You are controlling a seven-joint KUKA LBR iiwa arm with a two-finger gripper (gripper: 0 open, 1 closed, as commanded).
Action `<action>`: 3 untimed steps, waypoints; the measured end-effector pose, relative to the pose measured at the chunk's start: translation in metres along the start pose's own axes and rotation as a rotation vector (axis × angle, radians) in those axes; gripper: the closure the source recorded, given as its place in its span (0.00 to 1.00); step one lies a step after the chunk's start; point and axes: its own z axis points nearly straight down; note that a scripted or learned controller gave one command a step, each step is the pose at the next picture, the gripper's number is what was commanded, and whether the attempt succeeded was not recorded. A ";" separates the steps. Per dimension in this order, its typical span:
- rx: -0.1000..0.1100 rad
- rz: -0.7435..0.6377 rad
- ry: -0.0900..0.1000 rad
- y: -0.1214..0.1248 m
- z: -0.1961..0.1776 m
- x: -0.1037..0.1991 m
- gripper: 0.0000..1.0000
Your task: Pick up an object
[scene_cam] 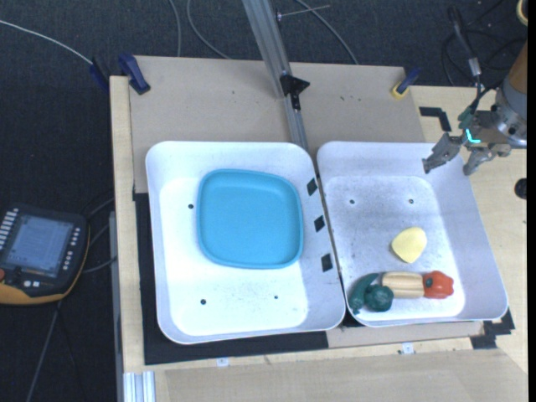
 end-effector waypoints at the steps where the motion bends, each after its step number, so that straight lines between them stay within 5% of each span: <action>1: 0.000 0.000 0.000 0.000 0.000 0.000 0.00; 3: 0.004 0.000 0.001 0.008 0.087 -0.001 0.00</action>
